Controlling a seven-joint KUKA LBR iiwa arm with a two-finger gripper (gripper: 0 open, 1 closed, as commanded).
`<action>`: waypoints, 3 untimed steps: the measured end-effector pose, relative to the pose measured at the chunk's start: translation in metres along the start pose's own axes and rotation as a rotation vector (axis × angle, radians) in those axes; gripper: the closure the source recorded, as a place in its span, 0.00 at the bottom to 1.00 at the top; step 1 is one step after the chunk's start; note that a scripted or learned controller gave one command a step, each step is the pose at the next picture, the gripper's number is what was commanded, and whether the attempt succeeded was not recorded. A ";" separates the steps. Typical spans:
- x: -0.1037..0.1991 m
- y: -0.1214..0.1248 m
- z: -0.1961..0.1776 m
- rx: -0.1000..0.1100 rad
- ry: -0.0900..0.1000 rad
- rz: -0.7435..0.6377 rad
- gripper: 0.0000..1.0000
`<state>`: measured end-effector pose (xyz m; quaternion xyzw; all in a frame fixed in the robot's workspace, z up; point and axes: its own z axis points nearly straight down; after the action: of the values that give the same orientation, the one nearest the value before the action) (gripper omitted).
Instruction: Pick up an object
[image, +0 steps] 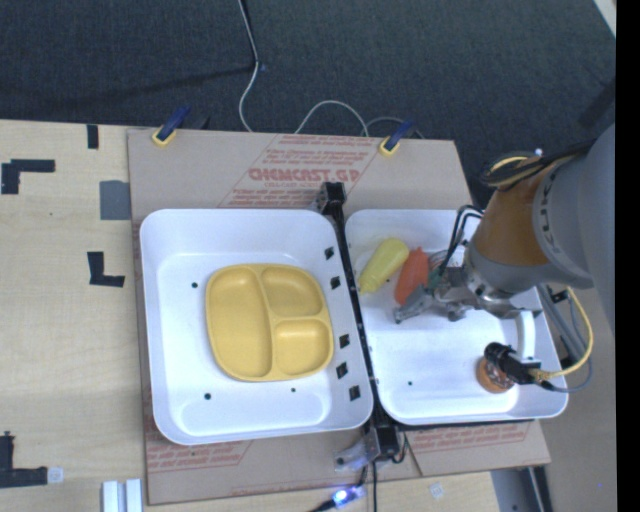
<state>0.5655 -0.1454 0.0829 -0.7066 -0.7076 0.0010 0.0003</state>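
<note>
My gripper (408, 312) is low inside the right bin (440, 414), in its far left part, with my arm (515, 225) reaching in from the right. From this slant I cannot tell whether the gripper is open or closed, and I see nothing held in it.

Just beyond the gripper, on the far side, lies a carrot (411, 276), orange-red and tilted, with its near end close to the gripper. I cannot tell whether they touch. Just left of the carrot lies a yellow corn cob (383, 263), tilted the same way, near the wall that divides the two bins. The two lie side by side, close enough that they may be touching.

In the near right corner of the same bin sits a small round brownish thing (487, 377), partly hidden, so I cannot say what it is. It is well apart from the carrot and the corn cob.

The left bin (160, 300) holds a yellow plate (268, 322) with three compartments, lying flat near the middle.

Both bins rest on a cardboard sheet (300, 170) with red lettering, clipped at its far edge by two blue and yellow clamps (170, 125). The sheet lies on the wooden bench (60, 330), which carries black tape marks on its left side.
</note>
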 end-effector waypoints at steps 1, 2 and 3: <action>0.000 0.001 -0.013 -0.003 -0.001 -0.001 1.00; -0.008 0.001 -0.071 -0.004 0.000 0.001 1.00; -0.018 0.003 -0.125 -0.006 -0.001 0.000 1.00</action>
<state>0.5691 -0.1636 0.2083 -0.7067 -0.7075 -0.0007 -0.0020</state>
